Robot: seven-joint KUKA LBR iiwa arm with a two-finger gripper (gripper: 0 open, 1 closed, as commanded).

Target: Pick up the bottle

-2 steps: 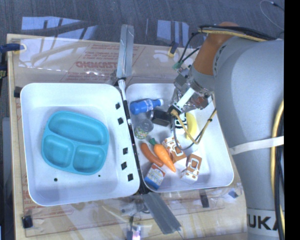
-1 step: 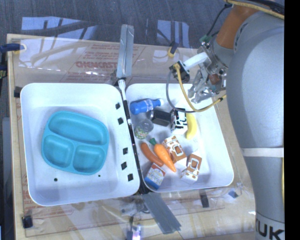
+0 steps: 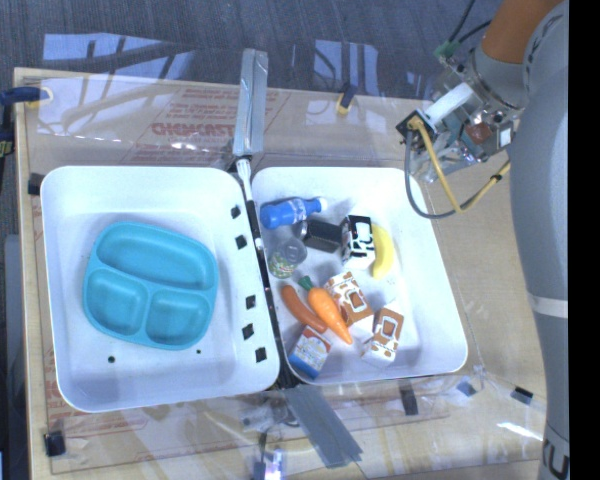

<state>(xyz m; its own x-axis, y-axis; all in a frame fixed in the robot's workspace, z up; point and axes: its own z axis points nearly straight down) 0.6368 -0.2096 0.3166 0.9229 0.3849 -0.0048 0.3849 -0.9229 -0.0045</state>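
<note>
The clear plastic bottle with a blue cap and blue label lay on its side in the upper left part of the right white bin, close to the divider between the bins. Its long axis ran roughly left to right across the frame, tilted slightly up to the right. A black boxy item sat just below and right of it, a small round clear container just below, and a yellow banana further right.

The claw hung in the upper right of the frame, above the surface beyond the bin's upper right corner, well apart from the bottle. Bottle lay to the lower left of the claw. Cables and fittings cluttered the wrist, so whether the claw was open or closed couldn't be told; nothing visibly in it.

The grey arm with orange band came in from the upper right, wrist angled toward frame left. The blue divided tray sat in the left bin, not involved.

Judgement: pick not yet begun; next move likely needs travel down-left, with the grip set across the bottle's narrow width.
</note>
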